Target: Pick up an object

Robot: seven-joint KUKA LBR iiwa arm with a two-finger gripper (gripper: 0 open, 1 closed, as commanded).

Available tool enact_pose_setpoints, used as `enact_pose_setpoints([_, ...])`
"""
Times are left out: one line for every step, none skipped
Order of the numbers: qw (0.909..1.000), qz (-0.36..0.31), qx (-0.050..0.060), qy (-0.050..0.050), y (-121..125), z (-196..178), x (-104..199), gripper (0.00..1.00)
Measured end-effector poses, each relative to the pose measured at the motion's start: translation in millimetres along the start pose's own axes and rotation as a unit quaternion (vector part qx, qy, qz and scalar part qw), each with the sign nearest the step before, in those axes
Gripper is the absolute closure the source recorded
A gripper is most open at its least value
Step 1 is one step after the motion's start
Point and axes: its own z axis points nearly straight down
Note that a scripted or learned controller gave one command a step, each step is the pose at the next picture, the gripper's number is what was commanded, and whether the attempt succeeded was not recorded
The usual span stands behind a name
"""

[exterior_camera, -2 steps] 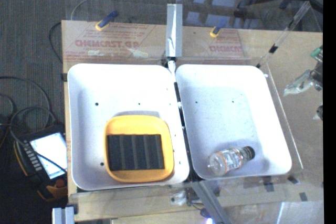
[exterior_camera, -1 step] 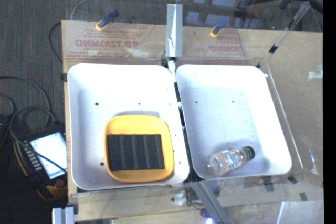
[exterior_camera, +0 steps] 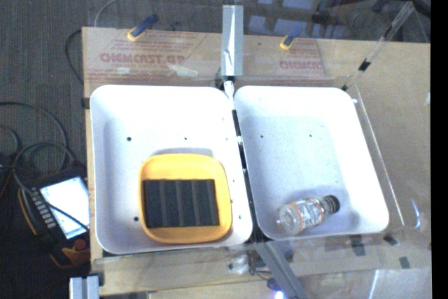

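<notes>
A yellow square container with a dark slatted top (exterior_camera: pixel 185 198) lies in the left white bin (exterior_camera: pixel 112 115), toward its near edge. A clear plastic bottle with a dark cap (exterior_camera: pixel 306 213) lies on its side in the right white bin (exterior_camera: pixel 350 122), near the front, cap pointing right.
Clear acrylic panels (exterior_camera: pixel 381 45) stand around the right bin's back and right side. A metal post (exterior_camera: pixel 232 42) rises behind the seam between the bins. A handheld device with cables (exterior_camera: pixel 59 206) sits on the floor at the left.
</notes>
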Motion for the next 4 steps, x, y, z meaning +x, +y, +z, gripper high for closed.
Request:
enact_pose_setpoints([1.0, 0.0, 0.0, 0.0, 0, 13, 0, 0.0])
enact_pose_setpoints([1.0, 0.0, -0.001, -0.003, 0, 5, 1, 1.0])
enact_pose_setpoints([1.0, 0.0, -0.001, -0.005, 1, -3, 1, 1.0])
enact_pose_setpoints([0.9993, -0.036, 0.001, 0.0, -77, -1, 32, 1.0])
